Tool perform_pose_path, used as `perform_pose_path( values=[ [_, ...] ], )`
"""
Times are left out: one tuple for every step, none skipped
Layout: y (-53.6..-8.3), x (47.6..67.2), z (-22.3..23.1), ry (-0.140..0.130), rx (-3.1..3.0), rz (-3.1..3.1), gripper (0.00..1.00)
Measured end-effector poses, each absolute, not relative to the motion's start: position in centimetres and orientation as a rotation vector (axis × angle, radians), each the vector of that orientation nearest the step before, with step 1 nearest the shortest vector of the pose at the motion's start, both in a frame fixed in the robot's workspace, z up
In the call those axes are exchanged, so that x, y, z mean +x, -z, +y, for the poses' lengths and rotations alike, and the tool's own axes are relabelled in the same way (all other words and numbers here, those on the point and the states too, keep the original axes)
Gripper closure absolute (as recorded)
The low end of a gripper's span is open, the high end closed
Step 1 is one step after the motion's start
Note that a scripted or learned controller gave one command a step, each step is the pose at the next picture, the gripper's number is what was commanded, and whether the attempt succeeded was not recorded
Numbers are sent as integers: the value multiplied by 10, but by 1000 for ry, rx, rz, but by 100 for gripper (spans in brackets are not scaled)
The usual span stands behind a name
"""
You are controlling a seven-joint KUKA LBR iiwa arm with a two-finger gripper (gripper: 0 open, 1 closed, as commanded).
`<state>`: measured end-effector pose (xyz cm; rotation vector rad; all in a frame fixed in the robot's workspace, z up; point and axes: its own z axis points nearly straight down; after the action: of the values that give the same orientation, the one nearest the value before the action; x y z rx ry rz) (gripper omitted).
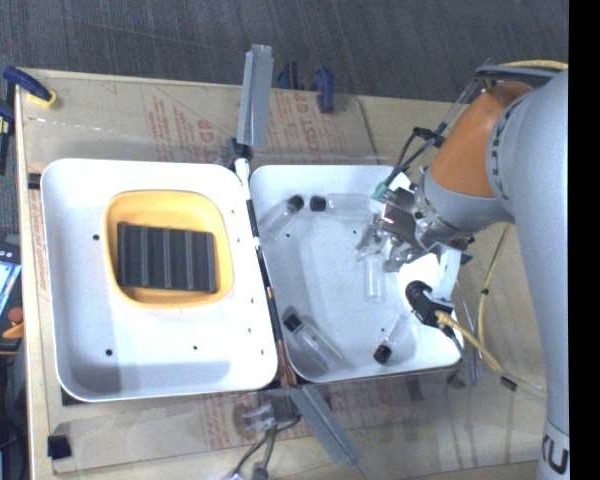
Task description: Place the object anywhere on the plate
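Arm point(525, 158) comes in from the right, grey w/ orange band, wrist over the right bin point(330, 353). End effector point(380, 253) sits low in that bin's right half, pointing left; I see clear/silver finger parts but can't tell if they're apart or together, too much glare and clutter.

Left bin point(75, 298) carries the plate point(165, 208), yellow/orange rim, rounded-square, set toward the far side. A dark ribbed rectangular insert point(168, 258) lies on the plate's middle, looks like a slotted tray, 4 or so ridges.

Right bin: small dark bits scattered. Two near the far-left corner point(305, 204), one at near left point(292, 322), one at near right point(383, 352). A clear, see-thru object point(318, 346) lies near the near-left dark bit, hard to make out. Which of these is the task object I can't say for sure; nothing is visibly gripped.

Black cable loop point(420, 298) and yellow cable point(470, 343) hang just right of the end effector, at the bin's right rim.

Table point(130, 108) is cardboard-brown, blue clamps point(320, 83) at the far edge, a grey bar point(255, 93) standing between the bins at the far side.
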<state>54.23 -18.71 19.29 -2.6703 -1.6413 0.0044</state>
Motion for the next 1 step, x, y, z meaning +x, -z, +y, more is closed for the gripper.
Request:
perform_pose_path(
  values=[
    [-222, 554, -121, -3, -2475, -1932, 100]
  ],
)
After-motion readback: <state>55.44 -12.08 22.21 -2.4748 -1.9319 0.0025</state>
